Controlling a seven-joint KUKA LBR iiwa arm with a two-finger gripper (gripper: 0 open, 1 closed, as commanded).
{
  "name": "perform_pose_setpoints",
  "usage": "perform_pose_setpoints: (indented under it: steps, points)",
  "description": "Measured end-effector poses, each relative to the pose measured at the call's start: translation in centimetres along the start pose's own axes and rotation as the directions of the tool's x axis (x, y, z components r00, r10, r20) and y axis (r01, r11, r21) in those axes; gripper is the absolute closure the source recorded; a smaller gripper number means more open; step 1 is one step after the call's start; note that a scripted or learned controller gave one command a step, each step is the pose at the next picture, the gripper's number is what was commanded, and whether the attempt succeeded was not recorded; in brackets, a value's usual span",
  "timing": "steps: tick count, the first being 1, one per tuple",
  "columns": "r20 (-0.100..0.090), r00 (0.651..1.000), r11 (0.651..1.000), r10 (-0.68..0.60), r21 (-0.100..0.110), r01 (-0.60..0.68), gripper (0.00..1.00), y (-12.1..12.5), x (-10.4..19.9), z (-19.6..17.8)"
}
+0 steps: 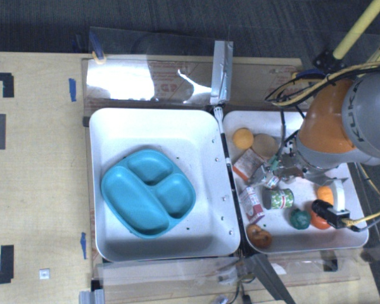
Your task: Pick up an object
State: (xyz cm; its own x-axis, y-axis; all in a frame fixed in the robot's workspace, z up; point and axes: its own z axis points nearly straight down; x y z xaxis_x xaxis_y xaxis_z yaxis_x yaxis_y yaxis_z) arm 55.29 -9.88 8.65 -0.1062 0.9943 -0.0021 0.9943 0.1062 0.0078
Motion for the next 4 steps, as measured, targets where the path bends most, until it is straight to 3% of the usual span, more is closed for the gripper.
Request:
perform_pose_setpoints:
  steps: [1,2,3,4]
  points:
    - [-0.059,0.998,0.99,-0.024,0.137,0.032,0.0,8.2,-4.3,1.2]
    - [-0.049,0.98,0.979,-0.191,0.065,0.194,0.0,9.0,-10.5,-1.6]
    - [-0.003,0.958,0.958,-0.287,0.008,0.287,0.0,-0.9,-12.7,-5.4]
    - [-0.011,0.914,0.914,-0.406,-0.003,0.406,0.0,-7.2,-11.0,0.0]
